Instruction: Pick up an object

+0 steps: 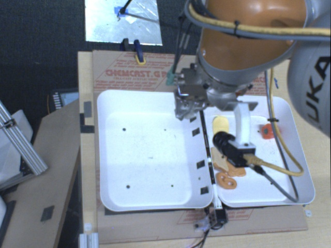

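Note:
My gripper (186,109) hangs low over the seam between the two bins, at the left bin's right wall and toward the back. In the right bin (289,154) lie a yellow object (221,124), a small orange-red object (266,132) and, near the front, a tan pretzel-shaped piece (226,181) with a flat tan piece (221,165) just behind it. The yellow object is a short way to the right of the gripper. The wrist's white bracket and black fitting (234,148) hide part of the tan pieces.
The left bin (111,138) is a white tray with a few dark specks. A yellow cable (279,167) and a black cable trail across the right bin. Black clips (200,164) line the divider. A foil sheet (123,14) lies behind the bins.

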### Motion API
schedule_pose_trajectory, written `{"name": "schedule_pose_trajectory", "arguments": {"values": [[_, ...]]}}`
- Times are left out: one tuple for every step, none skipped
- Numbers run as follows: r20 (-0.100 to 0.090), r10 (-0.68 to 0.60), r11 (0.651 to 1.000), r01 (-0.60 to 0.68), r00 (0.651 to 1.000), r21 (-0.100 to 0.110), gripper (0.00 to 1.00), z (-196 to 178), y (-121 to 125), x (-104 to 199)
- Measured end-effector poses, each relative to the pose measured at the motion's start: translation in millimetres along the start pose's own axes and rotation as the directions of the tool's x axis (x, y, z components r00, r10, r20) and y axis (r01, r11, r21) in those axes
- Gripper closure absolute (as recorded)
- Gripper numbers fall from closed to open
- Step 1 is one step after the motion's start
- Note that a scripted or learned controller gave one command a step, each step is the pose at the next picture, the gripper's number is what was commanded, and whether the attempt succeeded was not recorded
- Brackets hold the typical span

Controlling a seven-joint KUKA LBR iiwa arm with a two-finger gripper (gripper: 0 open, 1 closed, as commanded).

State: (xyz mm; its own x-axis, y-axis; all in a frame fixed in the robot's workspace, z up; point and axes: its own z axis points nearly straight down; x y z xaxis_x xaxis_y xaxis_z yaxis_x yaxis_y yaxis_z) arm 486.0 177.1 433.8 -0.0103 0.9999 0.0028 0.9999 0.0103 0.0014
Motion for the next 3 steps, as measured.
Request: {"name": "schedule_pose_trajectory", "arguments": {"values": [[-0.004,0.0,1.0,-0.001,1.0,-0.009,1.0,-91.6,0.9,50.8],[0.001,0.005,1.0,-0.005,1.0,0.0,0.0,-86.6,1.0,47.6],[0.0,0.0,1.0,0.0,1.0,-0.003,1.0,-98.0,1.3,47.9]]}}
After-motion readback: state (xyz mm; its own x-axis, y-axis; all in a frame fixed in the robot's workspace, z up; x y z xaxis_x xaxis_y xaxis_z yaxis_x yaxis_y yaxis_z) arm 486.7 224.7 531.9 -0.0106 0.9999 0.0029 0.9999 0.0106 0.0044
